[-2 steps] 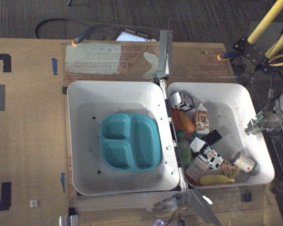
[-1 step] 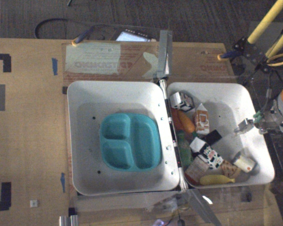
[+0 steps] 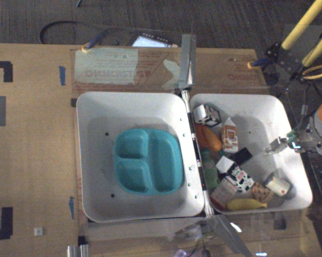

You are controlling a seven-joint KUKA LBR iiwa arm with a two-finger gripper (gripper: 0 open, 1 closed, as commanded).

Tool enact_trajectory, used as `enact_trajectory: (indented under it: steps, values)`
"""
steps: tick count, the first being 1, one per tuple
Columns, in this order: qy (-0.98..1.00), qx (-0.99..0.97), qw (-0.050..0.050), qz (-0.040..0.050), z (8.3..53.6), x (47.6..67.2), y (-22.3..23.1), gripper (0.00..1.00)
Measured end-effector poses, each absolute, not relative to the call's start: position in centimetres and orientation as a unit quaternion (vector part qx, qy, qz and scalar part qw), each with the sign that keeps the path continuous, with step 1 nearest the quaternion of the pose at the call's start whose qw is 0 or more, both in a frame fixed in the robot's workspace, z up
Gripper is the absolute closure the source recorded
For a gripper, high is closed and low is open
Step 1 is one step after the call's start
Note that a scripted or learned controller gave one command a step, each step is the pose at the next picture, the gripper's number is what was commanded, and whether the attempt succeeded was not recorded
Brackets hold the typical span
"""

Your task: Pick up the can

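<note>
I see the gripper [image 3: 281,142] at the right bin's [image 3: 268,105] right wall, over bare white floor with room around it; how far its fingers are parted I cannot tell, and nothing is between them. The can [image 3: 206,113], small, black-and-white labelled, lies at the bin's upper left against the divider. An orange item [image 3: 209,137] and small carton [image 3: 230,135] crowd just below it. A banana [image 3: 246,203] lies along the near edge. The teal tray [image 3: 148,160] sits in the left bin [image 3: 97,116].
</note>
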State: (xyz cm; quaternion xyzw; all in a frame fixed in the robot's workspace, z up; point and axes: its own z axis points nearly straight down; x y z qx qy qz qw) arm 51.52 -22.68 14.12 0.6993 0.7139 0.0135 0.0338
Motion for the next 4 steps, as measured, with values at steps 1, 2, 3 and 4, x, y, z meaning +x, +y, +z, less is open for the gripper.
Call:
enact_trajectory:
  steps: [1, 2, 3, 4]
  values:
    - [0.711, 0.702, 0.036, 0.0151, 13.9, 51.5, -22.8, 0.0]
    - [0.702, 0.711, 0.036, 0.0164, 13.9, 51.5, -22.8, 0.0]
    - [0.752, 0.659, 0.002, 0.0004, 16.1, 49.2, -18.2, 0.0]
    - [0.696, 0.718, -0.002, 0.0036, 8.6, 48.4, -19.6, 0.0]
